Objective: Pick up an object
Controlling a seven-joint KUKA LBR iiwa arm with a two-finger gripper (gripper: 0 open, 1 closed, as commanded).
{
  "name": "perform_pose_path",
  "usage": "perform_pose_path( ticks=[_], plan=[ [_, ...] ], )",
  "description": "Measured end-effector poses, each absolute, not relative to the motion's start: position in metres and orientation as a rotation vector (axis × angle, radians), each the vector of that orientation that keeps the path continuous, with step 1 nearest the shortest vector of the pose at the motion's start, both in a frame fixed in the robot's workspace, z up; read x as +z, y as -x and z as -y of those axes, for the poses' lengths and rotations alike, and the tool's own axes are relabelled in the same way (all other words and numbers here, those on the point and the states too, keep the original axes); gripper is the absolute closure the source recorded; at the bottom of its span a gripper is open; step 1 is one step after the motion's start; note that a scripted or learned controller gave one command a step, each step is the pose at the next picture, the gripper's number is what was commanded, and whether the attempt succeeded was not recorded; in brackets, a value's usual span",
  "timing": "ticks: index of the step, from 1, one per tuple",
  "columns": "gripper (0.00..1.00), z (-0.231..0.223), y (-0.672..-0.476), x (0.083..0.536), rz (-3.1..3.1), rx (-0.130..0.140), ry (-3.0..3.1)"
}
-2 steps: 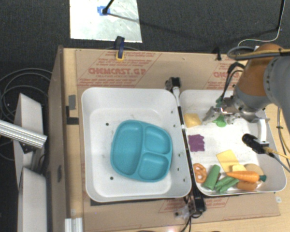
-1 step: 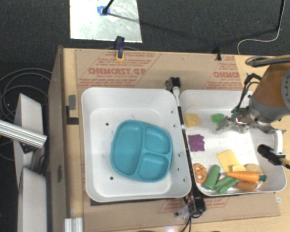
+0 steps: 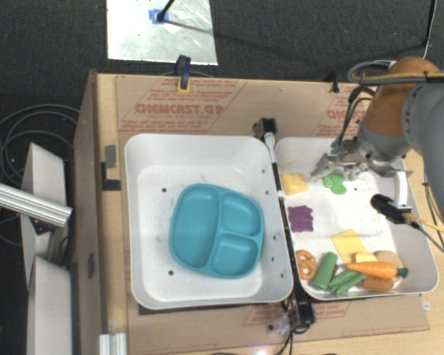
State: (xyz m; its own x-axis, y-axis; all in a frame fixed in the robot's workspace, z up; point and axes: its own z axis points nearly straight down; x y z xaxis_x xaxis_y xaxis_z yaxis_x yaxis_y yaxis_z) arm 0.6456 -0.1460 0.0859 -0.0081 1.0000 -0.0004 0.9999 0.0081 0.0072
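Seen from the overhead camera, a grey robot arm (image 3: 429, 117) with an orange band reaches in from the right over a cardboard-covered counter (image 3: 207, 98) that carries 2 shallow white bins side by side. Its hand (image 3: 339, 166) hangs low over the far part of the right bin (image 3: 340, 217); from this angle it is not possible to tell whether the hand is open or closed, and nothing can be seen held in it.

A small green piece (image 3: 335, 185) lies on the bin floor just in front of the hand, very close to it, though contact cannot be made out. A pale yellow piece (image 3: 294, 184) sits to its left against the wall shared by the 2 bins, and a purple piece (image 3: 300, 217) lies just in front of that.

A yellow block (image 3: 348, 242) rests near the middle of the bin's front half. Along the front edge, a brown pretzel (image 3: 305, 262) lies beside 2 green vegetables (image 3: 324, 270), with an orange carrot (image 3: 371, 269) stretched across to their right.

The left bin (image 3: 144, 198) holds 1 blue divided plate (image 3: 216, 230), lying flat near its centre, well apart from the hand.
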Motion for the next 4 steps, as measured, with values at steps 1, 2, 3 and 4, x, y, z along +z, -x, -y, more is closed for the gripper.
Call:
perform_pose_path(
  ticks=[1,2,3,4],
  plan=[
    [0.00,0.166,-0.628,0.085,-2.221,0.000,-2.220],
    [0.00,0.183,-0.624,0.085,-2.220,0.001,-2.219],
    [0.00,0.200,-0.614,0.085,-2.220,0.000,-2.220],
    [0.00,0.159,-0.546,0.084,-2.226,-0.003,-2.225]
  ],
)
